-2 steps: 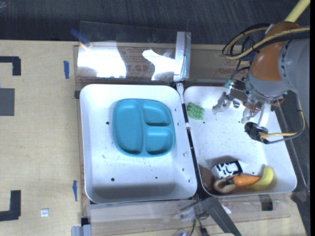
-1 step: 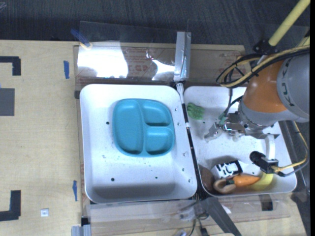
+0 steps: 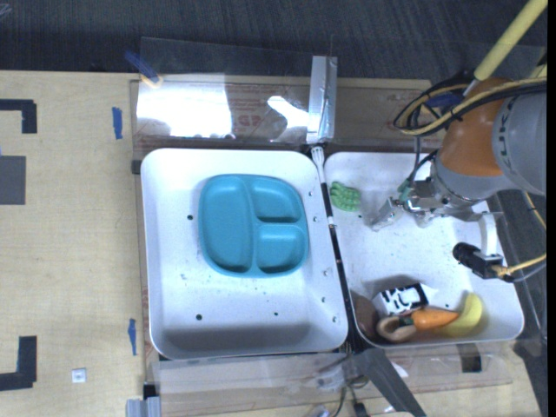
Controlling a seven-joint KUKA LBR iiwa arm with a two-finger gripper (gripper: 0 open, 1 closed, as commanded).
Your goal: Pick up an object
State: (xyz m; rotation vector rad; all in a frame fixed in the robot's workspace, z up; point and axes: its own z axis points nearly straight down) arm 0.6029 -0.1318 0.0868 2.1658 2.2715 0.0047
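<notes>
One small green ridged object (image 3: 344,197), right bin; end effector (image 3: 382,218) state unclear.

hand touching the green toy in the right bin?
Apart. The camera view shows bare white bin floor between the hand and the green toy, which lies by the right bin's left wall.

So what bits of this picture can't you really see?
- Gripper, camera view: small and blurry over the right bin, so its grip is unclear.
- Pile at the right bin's front edge, camera view: a banana, a carrot and a black-and-white thing overlap; what lies beneath is hidden.
- Green thing, camera view: too small to name.
- Arm, camera view: cut off at the right edge.
</notes>
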